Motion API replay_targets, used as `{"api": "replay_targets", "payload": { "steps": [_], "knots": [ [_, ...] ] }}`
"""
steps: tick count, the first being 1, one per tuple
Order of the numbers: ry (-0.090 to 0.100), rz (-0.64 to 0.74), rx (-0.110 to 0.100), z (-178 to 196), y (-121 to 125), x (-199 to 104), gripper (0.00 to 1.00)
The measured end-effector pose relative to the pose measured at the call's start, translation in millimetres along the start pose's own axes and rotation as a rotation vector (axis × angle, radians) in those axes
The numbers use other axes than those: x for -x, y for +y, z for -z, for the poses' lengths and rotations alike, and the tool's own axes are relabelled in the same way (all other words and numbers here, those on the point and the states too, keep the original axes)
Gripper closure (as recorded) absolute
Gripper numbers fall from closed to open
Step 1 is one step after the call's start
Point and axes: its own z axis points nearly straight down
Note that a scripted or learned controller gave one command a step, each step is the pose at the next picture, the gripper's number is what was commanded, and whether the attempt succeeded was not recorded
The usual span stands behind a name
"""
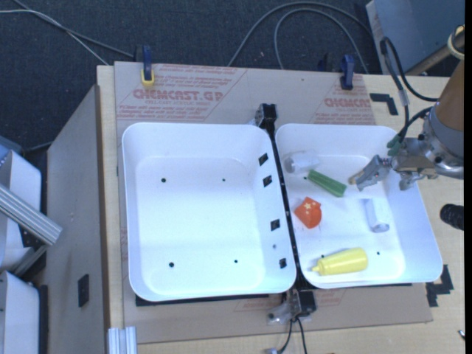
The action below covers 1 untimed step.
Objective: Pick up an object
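floor: dark carpet [66, 6] | cables [295, 17] across it | bench: pale board [88, 168], possibly plywood

Green stick [327, 183], red-orange lump [309, 212], yellow bottle [343, 262] (on its side), two whitish cylinders [376, 215] in right bin [424, 227]

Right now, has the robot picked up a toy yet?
Not yet. The gripper hangs over the right bin with nothing in it. The green stick, orange piece, yellow bottle and white tube all lie on the bin floor. Choosing one, grabbing and lifting are left.
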Motion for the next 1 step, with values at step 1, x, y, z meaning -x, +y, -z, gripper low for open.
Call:
{"api": "replay_targets", "payload": {
  "steps": [1],
  "knots": [
    [0.003, 0.006, -0.006, -47.1, -5.5, -68.9, 0.0]
  ]
}}
